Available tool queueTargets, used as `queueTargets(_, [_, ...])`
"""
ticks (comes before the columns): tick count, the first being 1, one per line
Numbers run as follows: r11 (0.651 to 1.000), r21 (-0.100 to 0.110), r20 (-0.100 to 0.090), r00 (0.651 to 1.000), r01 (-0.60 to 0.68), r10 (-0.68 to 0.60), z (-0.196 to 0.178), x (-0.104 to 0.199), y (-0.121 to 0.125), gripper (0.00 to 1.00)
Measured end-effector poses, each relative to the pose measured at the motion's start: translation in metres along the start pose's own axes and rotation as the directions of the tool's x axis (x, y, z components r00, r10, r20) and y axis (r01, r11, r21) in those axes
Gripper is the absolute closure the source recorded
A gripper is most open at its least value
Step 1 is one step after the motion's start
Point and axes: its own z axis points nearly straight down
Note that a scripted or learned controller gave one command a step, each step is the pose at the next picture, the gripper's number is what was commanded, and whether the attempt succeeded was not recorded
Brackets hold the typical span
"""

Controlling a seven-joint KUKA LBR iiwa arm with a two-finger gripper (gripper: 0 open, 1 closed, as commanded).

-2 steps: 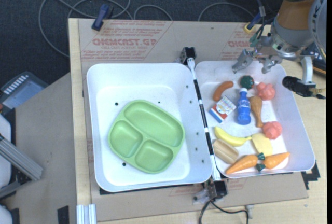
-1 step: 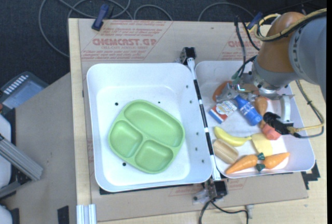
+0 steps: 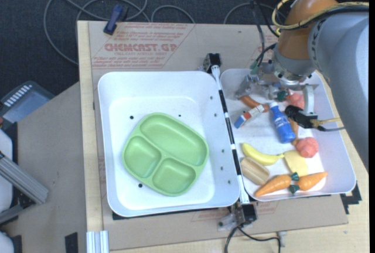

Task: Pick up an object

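Camera view: bench (image 3: pixel 140 50) bearing two bins, left bin (image 3: pixel 111 99) keeping a green tray (image 3: pixel 166 153), right bin (image 3: pixel 340 170) crowded with toy food; gripper (image 3: pixel 275 86) low over an orange piece (image 3: pixel 251 101), open or shut impossible to tell

Bright, even overhead light; soft shadows, slight blur.

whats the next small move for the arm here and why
Probably a short descent: the two-finger gripper hovers over the far end of the right white bin, above the small orange-and-white tube and blue plastic bottle, with nothing visibly held.
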Motion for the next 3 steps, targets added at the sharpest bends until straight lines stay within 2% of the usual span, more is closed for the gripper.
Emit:
queueTargets(1, [1.000, -0.004, 0.001, 1.000, 0.000, 0.000, -0.011, 0.000, 0.001, 1.00])
queueTargets(2, [1.000, -0.005, 0.000, 1.000, 0.001, -0.001, -0.102, 0.055, -0.046, 1.00])
queueTargets(3, [1.000, -0.005, 0.001, 1.000, 0.000, 0.000, -0.163, 0.083, -0.092, 1.00])
